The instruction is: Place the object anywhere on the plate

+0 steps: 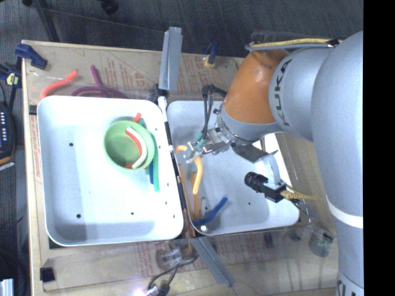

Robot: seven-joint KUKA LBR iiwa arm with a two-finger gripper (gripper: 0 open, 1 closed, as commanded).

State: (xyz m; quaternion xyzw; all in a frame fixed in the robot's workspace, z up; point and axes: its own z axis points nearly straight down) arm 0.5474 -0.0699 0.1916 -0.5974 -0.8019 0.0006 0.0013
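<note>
I see the long yellow-orange plastic piece (197, 176) lying in the right-hand shallow white bin (247, 217), close to its left wall, running roughly top to bottom with its upper end curling toward the bin wall. The two-finger gripper (199, 147) sits just above that upper end, right beside it; whether the tips touch the piece I cannot tell, and I cannot tell either whether the jaws stand open or closed, since the metal parts there blur together. Below the yellow piece lies a blue plastic clip-shaped item (213, 211), near the bin's lower left corner. To the right of them a black cylindrical part (261, 185) hangs off the arm over the bin floor. The round green plate (116, 145) rests in the left-hand white bin (92, 224), toward its upper right, with a red-and-white curved strip (139, 145) across it and green and blue sticks (154, 171) along its right edge.
</note>
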